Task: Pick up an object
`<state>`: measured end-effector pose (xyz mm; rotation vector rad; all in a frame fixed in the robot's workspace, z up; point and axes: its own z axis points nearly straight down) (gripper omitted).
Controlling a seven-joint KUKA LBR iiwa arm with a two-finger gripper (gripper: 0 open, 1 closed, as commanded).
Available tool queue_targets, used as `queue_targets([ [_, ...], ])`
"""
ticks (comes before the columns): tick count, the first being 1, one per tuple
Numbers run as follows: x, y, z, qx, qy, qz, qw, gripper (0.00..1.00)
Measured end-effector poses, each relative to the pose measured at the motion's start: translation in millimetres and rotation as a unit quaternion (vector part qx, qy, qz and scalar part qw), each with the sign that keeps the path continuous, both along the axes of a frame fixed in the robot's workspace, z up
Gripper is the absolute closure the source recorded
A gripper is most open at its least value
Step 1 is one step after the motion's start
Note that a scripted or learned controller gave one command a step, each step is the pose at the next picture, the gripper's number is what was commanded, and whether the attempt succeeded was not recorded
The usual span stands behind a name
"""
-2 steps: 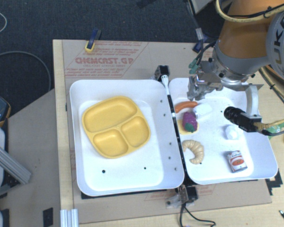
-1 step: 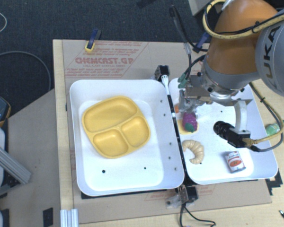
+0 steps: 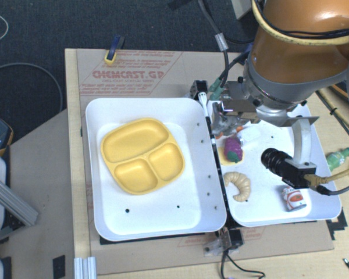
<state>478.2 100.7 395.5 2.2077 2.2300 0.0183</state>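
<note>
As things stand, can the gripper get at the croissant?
Probably yes. The croissant lies bare in the right bin, nothing on top, and the gripper hangs just beyond it over the purple toy.

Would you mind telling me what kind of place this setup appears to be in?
Probably a robotics lab bench: an industrial arm's gripper reaches over two white bins, toy food like a croissant lies inside, and loose cables trail across the dark carpet.

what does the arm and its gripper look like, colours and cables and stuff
The arm is bulky and rounded, with a glossy orange band over a grey wrist ring. Yellow and black cables loop around the top of the orange part. Below the wrist sits a grey metal gripper with small mechanical parts, and thin black cables run past it toward the top of the view.
</note>
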Motion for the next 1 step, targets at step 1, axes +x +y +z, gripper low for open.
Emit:
queue_targets([
  [1,0.6,77.6,5.8,-0.0012,0.004,0.000,1.0000,1.00],
])
